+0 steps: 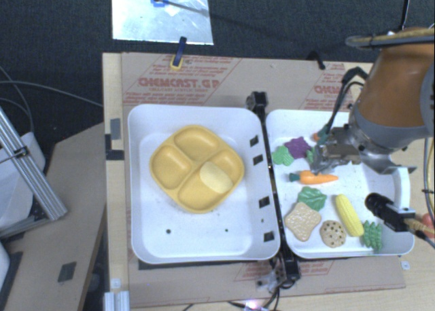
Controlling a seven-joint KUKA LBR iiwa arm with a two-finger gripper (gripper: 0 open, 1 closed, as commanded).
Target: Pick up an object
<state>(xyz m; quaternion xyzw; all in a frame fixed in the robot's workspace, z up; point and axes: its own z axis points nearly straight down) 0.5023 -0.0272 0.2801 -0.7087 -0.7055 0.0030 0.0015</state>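
**Gripper poised above the carrot in the right bin**

Nearest the camera, along the front of the right bin, a row of small toy foods is laid out: a tan cracker, a round speckled cookie, a yellow corn cob and a small green sprig. A leafy green piece lies just behind the cracker.

Further in, an orange carrot is seen lying flat, pointing across the bin. It is judged the likeliest target, since the gripper is held just behind and above it. Whether the gripper is released or clenched cannot be told; nothing is seen grasped in it.

The carrot is taken to be a light, stiff plastic piece with a smooth, somewhat slippery skin and a tapered shape. A hold across its thicker end is advised, square to its length, so that it is not squeezed out sideways along the taper. Little risk of breakage is expected.

Beyond the carrot, a purple piece and a green piece are placed close together, near the gripper; these could be nudged on the descent.

In the left bin, well apart, a yellow divided plate is set.
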